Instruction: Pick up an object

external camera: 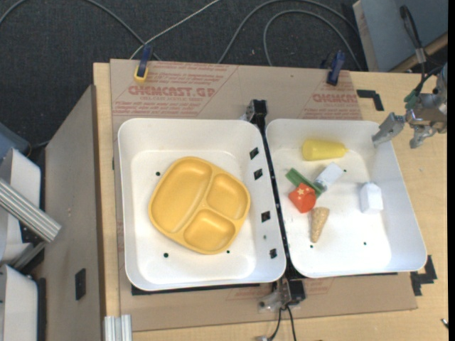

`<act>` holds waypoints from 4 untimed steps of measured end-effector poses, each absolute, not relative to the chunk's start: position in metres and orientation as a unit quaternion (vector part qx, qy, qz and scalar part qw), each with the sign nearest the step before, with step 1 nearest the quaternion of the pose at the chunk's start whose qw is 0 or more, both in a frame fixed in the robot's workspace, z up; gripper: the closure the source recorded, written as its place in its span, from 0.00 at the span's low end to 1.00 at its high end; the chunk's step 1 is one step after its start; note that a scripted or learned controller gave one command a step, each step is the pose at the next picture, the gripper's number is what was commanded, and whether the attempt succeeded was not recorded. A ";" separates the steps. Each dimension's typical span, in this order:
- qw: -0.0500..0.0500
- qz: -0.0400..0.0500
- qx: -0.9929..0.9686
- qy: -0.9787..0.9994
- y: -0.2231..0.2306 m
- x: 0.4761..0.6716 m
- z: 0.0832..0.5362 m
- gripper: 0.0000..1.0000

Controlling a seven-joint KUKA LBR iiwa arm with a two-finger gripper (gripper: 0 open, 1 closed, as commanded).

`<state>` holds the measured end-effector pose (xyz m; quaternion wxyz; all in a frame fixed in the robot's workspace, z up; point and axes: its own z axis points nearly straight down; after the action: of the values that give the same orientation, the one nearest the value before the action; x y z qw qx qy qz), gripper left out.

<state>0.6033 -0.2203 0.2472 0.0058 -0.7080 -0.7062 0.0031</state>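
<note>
The bench (106, 190) carries two shallow white bins side by side: the left bin (135, 261) holds a yellow divided tray (199, 204), and the right bin (398, 240) holds the small things that could be picked. Going down in size, these are a yellow lemon-shaped piece (323, 149) near the far wall, a tan cone (318, 223) toward the near side, a red strawberry-like piece (302, 197) just beside a green strip (304, 182), a white block (330, 174) touching that strip's far end, and a small white lump (370, 197) lying apart to the right. The hand (400, 133) hangs over the far right corner of the right bin, its two fingers spread apart with nothing between them. By my reading this is the approach step, no grasp begun. The next move calls for carrying the hand inward over one piece, the lone white lump being nearest, then descending and closing.
</note>
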 end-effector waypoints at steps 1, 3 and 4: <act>0.000 0.000 -0.707 -0.707 -0.220 0.606 0.255 0.00; 0.004 0.002 -0.707 -0.707 -0.220 0.597 0.154 0.00; 0.003 0.001 -0.707 -0.708 -0.215 0.599 0.092 0.00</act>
<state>0.5988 -0.2146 0.0915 0.0035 -0.7065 -0.7077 0.0014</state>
